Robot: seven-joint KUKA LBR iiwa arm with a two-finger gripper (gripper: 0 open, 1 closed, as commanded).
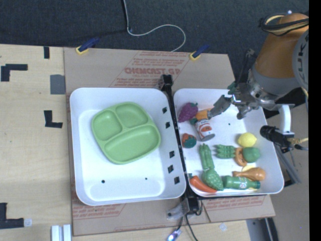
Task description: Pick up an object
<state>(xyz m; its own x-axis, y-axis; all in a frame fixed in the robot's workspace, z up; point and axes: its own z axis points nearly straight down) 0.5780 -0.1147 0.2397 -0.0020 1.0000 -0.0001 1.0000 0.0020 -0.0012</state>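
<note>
Above 2 white bins (80,134), the gripper (230,110) hangs spread wide, holding nothing.

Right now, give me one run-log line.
gripper: open, over right white bin | holding: nothing | nearest: small red-and-white can | green divided plate: left bin

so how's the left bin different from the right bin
The left bin bears one big thing, a green divided plate; the right bin bears many small toy foods, such as purple grapes and a yellow lemon. The gripper is above the right bin, not the left. Both are shallow and white.
</note>
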